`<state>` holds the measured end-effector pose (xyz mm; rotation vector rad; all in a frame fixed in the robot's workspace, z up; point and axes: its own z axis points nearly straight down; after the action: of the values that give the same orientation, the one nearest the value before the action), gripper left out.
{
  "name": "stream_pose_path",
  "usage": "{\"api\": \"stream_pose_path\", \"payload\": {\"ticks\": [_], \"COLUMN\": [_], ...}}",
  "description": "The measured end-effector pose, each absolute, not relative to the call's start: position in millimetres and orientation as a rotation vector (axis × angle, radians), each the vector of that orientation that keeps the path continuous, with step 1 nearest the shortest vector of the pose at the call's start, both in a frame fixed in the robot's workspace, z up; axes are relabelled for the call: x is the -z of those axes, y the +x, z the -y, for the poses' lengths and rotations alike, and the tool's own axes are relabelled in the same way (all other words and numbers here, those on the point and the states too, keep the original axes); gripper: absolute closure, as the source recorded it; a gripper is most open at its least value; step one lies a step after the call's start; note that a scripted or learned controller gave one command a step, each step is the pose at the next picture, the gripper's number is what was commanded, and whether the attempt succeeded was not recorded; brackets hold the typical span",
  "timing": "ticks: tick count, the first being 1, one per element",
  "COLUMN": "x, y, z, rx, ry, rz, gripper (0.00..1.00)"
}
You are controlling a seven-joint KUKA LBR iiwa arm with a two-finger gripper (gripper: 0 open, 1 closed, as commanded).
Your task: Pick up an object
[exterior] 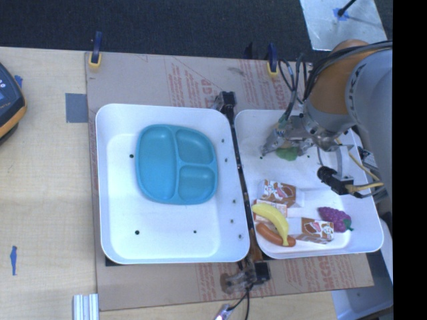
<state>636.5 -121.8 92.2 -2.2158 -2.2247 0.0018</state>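
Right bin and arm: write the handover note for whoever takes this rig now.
Pincer: down in the right bin at its far end, right over a green item; grip state unclear, nothing visibly held.
Also in the right bin: banana, hot dog, purple grapes, two brown-and-white packets.
Left bin: blue divided plate.
Done: arm is at the green item.
Left: grasp and lift an object.

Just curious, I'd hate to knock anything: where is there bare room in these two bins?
Left bin: bare floor below and left of the blue plate. Right bin: a bare top-left corner; crowded below with banana, grapes and packets.
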Motion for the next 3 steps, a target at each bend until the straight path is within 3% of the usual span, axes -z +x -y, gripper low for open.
{"api": "stream_pose_path", "payload": {"ticks": [1, 3], "x": [-92, -92], "y": [656.2, 656.2], "z": [120, 109], "rx": [-0.002, -0.004], "ry": [-2.215, -2.213], "rz": [2.224, 2.225], "gripper": [0.00, 0.00]}}
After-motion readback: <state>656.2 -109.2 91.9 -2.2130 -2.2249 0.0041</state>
